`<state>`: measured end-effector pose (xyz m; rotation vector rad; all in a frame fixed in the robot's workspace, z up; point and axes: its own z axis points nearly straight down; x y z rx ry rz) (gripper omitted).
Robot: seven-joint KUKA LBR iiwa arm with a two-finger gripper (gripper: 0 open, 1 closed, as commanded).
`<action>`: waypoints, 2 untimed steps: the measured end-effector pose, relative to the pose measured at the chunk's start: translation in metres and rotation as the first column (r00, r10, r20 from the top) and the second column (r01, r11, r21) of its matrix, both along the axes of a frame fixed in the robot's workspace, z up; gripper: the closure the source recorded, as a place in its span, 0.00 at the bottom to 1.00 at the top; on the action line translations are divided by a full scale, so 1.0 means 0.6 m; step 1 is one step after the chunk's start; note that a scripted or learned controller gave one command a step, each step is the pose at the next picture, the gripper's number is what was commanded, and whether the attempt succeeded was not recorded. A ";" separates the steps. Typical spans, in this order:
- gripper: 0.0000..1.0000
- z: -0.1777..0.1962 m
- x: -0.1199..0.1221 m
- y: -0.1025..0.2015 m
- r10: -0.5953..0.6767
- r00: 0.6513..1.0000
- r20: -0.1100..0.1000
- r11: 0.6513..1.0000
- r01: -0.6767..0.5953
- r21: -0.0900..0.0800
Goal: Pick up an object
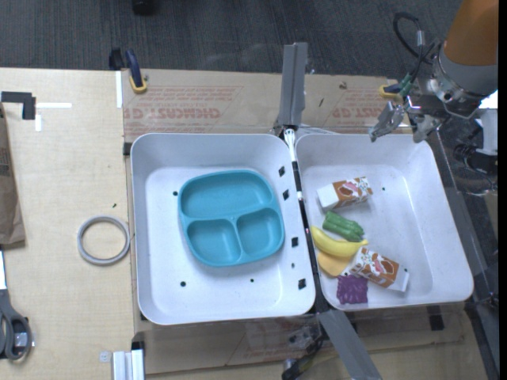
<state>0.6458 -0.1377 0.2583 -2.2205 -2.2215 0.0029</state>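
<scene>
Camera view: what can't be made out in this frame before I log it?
- Arm: cut off by the top and right edges.
- Banana: middle covered by the green vegetable; lower end under a small carton.
- Carton labels: print too small to read.
- Pincer: too small and blurred to judge.
- Scissors: cut by the left edge.

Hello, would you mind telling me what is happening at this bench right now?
A robot arm is set to pick an object from the right bin. Its gripper hovers open above that bin's far edge, holding nothing. The bin holds two small cartons, a banana, a green vegetable and a purple item. The left bin holds a blue divided tray.
</scene>
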 end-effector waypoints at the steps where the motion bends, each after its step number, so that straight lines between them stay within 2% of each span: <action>1: 0.00 -0.218 -0.072 0.036 -0.052 0.999 0.000 0.999 0.052 0.001; 2: 0.00 -0.277 -0.131 0.065 0.263 0.965 0.001 0.965 -0.263 0.001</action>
